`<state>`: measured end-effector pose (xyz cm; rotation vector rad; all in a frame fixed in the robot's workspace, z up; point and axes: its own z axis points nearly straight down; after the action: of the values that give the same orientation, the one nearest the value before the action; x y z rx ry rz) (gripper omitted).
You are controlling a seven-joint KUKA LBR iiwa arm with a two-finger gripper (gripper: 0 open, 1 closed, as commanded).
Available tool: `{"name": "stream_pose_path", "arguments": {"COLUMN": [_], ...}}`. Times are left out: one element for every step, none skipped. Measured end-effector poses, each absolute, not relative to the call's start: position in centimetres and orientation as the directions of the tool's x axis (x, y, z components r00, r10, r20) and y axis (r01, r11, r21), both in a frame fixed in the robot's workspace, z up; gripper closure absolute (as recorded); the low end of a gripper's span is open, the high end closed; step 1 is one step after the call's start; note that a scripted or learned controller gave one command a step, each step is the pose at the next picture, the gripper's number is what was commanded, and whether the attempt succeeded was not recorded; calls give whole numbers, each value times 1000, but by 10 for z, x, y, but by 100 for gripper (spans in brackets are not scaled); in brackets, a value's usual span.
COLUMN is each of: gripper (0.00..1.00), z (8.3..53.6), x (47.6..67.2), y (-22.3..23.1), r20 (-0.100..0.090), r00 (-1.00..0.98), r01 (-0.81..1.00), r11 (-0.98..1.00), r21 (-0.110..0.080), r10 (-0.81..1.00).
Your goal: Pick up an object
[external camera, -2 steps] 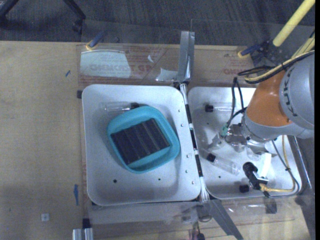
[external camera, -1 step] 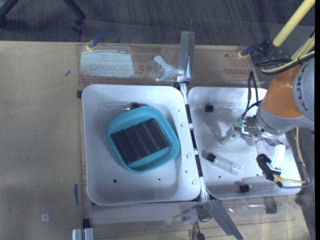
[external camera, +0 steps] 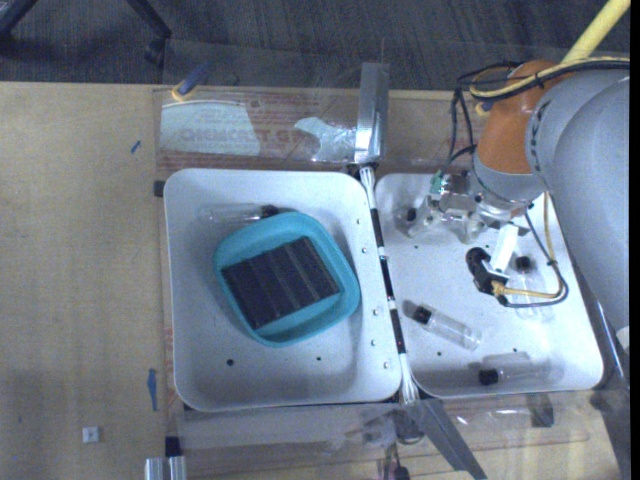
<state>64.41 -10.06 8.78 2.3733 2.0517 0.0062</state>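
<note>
- Lying flat in the right bin [external camera: 560,368], a clear tube with a black cap [external camera: 446,326] sits near the bin's front left, tilted across the floor.
- A second clear tube [external camera: 512,371] lies along the front wall of the same bin, apart from the first.
- Gripper [external camera: 448,211] is low over the back of the right bin; whether the fingers are apart or closed cannot be told, and nothing is seen between them.
- Left bin [external camera: 190,268] holds a teal container with a dark ribbed insert [external camera: 285,278] and, behind it, another clear tube [external camera: 238,212].
- Both bins rest on the wooden counter [external camera: 70,268].
</note>
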Motion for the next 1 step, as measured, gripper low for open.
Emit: {"name": "stream_pose_path", "arguments": {"gripper": [100], "z": [99], "x": [645], "y": [-99], "r20": [-1], "r00": [139], "r01": [990], "r11": [-139], "r21": [7], "r10": [990]}}
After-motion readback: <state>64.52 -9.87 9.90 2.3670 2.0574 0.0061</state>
